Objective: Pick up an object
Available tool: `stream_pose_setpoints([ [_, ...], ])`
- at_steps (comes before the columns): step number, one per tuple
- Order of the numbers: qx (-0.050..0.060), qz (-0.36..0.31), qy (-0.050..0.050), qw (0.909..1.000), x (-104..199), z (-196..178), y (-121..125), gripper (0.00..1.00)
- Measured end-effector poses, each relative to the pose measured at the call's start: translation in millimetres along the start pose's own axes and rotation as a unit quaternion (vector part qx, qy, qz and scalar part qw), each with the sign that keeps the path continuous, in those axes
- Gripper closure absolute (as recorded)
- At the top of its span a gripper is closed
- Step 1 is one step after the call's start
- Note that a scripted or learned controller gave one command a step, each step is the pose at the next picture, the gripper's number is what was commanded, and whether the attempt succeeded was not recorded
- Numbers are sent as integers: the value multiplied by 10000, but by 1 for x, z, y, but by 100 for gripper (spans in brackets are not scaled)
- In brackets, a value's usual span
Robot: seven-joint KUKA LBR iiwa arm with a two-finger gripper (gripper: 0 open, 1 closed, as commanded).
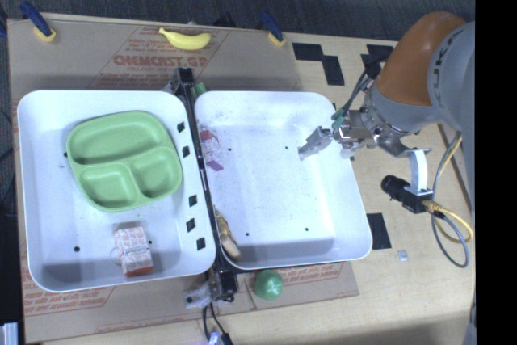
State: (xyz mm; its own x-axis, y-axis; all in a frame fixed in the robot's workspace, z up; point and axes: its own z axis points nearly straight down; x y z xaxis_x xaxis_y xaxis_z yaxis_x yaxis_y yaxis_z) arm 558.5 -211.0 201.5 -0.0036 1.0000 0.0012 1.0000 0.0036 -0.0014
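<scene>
Arm (424,73) comes in from the right, orange band up top, wrist angled down and left so the gripper (313,144) hangs over the upper right part of the right bin (347,222). Finger state: cannot tell from here, the tip reads as one grey blur. Nothing visibly between the fingers.

Candidates for the pick, relative to the fingers:
- red-and-white wrapper (211,148): left of them, at about the same height, lying against the right bin's left wall.
- tan object (226,242): down and left, in the right bin's lower left corner.
- green ball (269,284): below and slightly left, outside the bins on the cardboard (121,61).
- green divided plate (123,160): far left, in the left bin (32,174).
- small red-and-white box (132,248): far left and lower, same bin, just below the plate.
- banana (186,37): up and left, on the cardboard beyond the bins.

Bin floor directly under the fingers is bare white.
</scene>
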Motion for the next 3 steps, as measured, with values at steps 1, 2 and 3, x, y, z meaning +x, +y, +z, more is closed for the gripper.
stream_pose_setpoints([
  [1,-6,-9,-3,10000,0,-9,99,0],
  [2,7,-8,-2,10000,0,110,53,0],
  [3,5,-13,-6,10000,0,64,-30,0],
])
